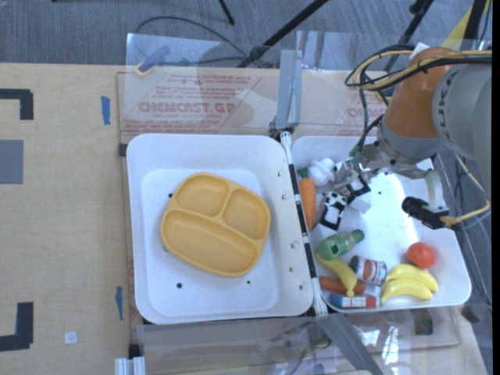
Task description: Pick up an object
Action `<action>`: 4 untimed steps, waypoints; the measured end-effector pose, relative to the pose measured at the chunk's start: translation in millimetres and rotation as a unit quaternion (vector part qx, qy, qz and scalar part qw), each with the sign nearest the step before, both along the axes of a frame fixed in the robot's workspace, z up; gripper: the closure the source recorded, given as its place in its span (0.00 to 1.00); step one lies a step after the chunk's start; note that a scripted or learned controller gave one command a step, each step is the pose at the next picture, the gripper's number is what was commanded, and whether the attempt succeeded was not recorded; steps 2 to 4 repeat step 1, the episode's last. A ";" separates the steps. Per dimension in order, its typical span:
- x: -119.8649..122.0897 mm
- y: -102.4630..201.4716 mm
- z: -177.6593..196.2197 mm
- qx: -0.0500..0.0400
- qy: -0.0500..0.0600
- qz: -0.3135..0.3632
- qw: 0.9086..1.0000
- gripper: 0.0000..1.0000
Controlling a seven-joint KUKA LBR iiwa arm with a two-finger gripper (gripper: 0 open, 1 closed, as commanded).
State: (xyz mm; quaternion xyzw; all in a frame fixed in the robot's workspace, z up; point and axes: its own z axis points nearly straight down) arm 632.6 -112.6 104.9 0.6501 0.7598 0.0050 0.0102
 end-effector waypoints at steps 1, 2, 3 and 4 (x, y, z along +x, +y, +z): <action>11.3 58.1 143.5 0.003 0.010 -0.067 0.998 1.00; 11.3 58.1 143.5 0.003 0.010 -0.067 0.998 1.00; 11.3 58.1 143.5 0.003 0.010 -0.067 0.998 1.00; 11.3 58.1 143.5 0.003 0.010 -0.067 0.998 1.00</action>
